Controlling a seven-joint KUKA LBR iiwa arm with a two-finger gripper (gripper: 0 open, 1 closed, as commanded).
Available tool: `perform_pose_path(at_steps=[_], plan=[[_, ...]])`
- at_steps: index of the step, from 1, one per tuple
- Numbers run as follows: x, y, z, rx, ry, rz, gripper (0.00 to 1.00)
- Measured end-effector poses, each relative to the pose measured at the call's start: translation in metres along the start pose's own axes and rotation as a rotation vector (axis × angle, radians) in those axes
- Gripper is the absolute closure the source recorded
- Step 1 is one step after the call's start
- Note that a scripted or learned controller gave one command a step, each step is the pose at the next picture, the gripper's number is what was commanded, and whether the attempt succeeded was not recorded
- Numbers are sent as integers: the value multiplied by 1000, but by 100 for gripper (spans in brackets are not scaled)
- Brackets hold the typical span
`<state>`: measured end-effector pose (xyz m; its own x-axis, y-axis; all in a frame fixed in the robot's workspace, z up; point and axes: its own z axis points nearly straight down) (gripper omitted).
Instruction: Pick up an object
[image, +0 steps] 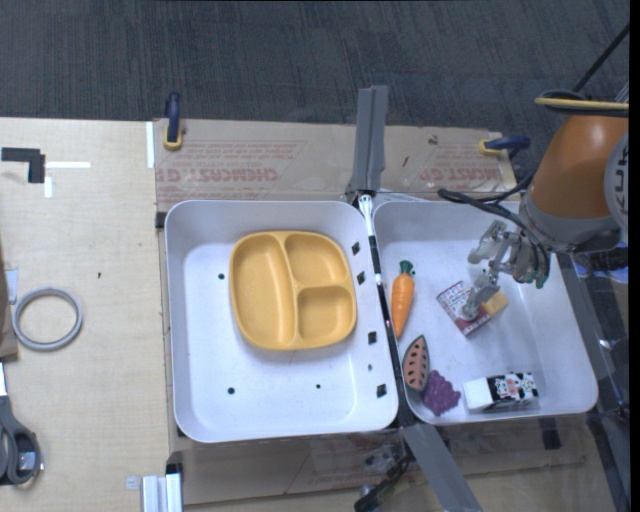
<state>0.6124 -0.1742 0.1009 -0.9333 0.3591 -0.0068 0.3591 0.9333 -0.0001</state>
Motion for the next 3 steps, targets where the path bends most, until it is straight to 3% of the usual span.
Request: perform_pose_path(at_steps=[1, 2, 3], plan=[[-14, -44, -73, 0, 1, 136, 0], [-23, -4, -60, 0, 3, 182, 0], [9, 24, 9, 0, 6, 190, 0]])
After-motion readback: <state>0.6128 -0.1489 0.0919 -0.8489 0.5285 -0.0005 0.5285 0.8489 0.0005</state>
